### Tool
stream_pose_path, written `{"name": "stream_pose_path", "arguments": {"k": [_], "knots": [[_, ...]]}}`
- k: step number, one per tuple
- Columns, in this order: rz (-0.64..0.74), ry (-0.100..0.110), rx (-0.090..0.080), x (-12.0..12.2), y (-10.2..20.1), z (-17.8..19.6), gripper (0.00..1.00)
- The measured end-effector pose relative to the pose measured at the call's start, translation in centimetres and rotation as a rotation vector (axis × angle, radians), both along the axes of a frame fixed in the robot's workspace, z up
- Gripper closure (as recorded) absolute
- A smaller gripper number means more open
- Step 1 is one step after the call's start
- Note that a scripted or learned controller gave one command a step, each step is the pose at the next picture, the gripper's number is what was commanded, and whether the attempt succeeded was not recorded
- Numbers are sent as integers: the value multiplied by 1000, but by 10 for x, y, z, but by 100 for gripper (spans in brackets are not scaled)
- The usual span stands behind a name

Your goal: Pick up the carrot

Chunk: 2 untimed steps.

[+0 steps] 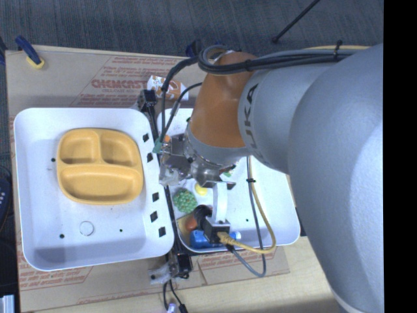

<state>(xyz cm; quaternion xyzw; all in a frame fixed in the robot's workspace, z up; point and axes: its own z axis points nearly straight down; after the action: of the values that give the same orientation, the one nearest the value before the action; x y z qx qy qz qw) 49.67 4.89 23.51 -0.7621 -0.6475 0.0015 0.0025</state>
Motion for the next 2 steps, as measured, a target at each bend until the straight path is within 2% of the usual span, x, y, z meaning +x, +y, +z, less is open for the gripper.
{"name": "stream_pose_path", "arguments": {"k": [1,2], "knots": [[187,-1,0,-21,-16,-41,100],[-21,-2,-2,-21,-11,-42,100]]}}
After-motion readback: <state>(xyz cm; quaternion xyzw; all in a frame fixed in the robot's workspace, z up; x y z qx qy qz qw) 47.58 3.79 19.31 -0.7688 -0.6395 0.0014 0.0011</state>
